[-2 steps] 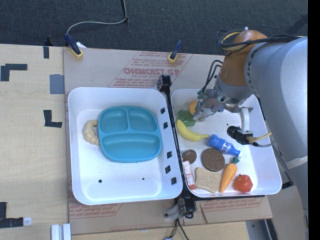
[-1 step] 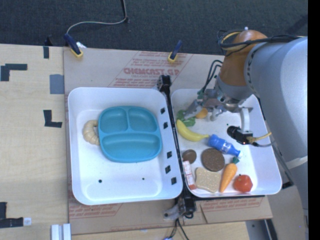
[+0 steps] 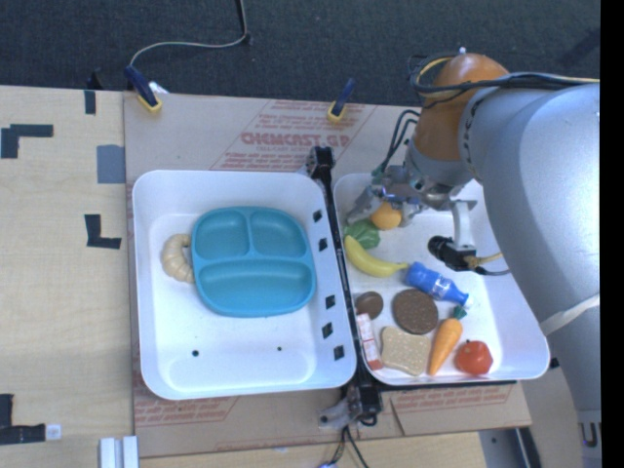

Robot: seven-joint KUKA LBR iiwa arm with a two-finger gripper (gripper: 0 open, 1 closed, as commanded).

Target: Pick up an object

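Fingers (image 3: 373, 195) hang low over the far left corner of the right bin (image 3: 507, 344), and you can see a small orange fruit (image 3: 387, 217) sitting right at their tips. Whether it is pinched between them or just lying under them you cannot tell from this slant, nor whether the gripper (image 3: 385, 203) is spread or closed.

Just beside the fruit, toward the near edge, lies a green piece (image 3: 363, 232), and touching that a banana (image 3: 372, 259). Further from the fingertips you find a blue bottle (image 3: 435, 283), a brown round cookie (image 3: 415, 311), a smaller brown disc (image 3: 369, 304), a slice of toast (image 3: 404, 350), a carrot (image 3: 445, 345) and a tomato (image 3: 474, 357), all well apart from the tips. Across the divider, the left bin (image 3: 166, 359) bears a blue sectioned plate (image 3: 253, 261) with a pale knobbly item (image 3: 176, 257) against its far side.

If the orange fruit is your target, treat it as light, hard toy plastic, round and probably slick. Close across its widest part, centred, or it will likely squirt out sideways. The bin wall and the green piece crowd it, so one finger may catch on them as you descend.
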